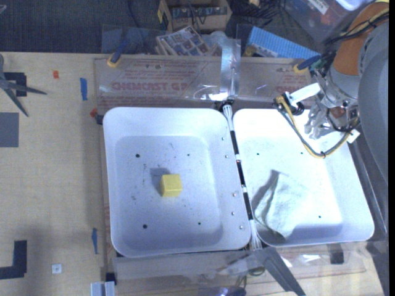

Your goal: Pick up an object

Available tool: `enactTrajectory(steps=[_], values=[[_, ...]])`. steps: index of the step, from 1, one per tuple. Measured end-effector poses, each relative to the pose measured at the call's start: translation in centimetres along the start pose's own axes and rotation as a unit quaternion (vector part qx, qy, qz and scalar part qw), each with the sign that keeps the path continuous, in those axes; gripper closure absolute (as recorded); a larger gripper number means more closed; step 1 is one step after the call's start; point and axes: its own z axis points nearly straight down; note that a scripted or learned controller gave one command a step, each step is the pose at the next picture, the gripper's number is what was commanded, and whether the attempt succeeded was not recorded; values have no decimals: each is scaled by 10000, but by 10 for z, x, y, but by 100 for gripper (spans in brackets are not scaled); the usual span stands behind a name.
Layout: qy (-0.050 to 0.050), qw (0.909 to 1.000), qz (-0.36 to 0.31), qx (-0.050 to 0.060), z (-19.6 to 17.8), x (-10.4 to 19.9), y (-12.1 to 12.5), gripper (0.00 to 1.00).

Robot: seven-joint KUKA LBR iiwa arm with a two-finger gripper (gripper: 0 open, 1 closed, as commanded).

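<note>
claw (pixel 320 123) hangs at two o'clock over the right bin (pixel 345 227), grip state unclear, holding nothing visible; yellow block (pixel 171 185) lies mid left bin (pixel 123 128), white cloth (pixel 279 207) at five o'clock.

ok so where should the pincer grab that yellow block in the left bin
Take the yellow block across two opposite flat sides, coming straight down from above. It looks like a small cube lying alone on the left bin's flat floor, away from the walls, so probably any pair of sides has room. The pincer is over the right bin.
</note>
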Motion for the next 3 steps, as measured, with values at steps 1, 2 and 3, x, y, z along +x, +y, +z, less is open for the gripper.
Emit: enactTrajectory(steps=[1, 2, 3], values=[[14, 9976, 696, -17, -120, -13, -27, 100], [-5, 9969, 781, 6, 11, -19, 37, 100], [12, 9971, 767, -13, -130, -50, 32, 100]])
